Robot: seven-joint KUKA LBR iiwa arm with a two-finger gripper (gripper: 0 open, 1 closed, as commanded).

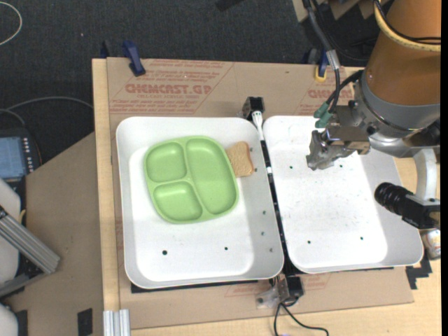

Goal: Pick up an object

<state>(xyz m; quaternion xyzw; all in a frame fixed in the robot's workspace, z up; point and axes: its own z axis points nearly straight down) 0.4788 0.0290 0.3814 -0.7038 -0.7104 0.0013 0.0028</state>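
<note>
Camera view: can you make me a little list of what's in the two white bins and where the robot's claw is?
left bin: holds a green plate and a tan sponge
green plate: three sections, lying flat
tan sponge: touching the plate's right edge
right bin: white floor with small dark specks
gripper: over the right bin's upper part, nothing seen between its fingers
arm: reaches in from the right

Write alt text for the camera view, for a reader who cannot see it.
A grey robot arm with an orange band reaches in from the right, its gripper hanging over the right white bin. In the left white bin lies a green divided plate with a small tan block touching its right edge. Both bins sit side by side on a cardboard-covered bench.
</note>
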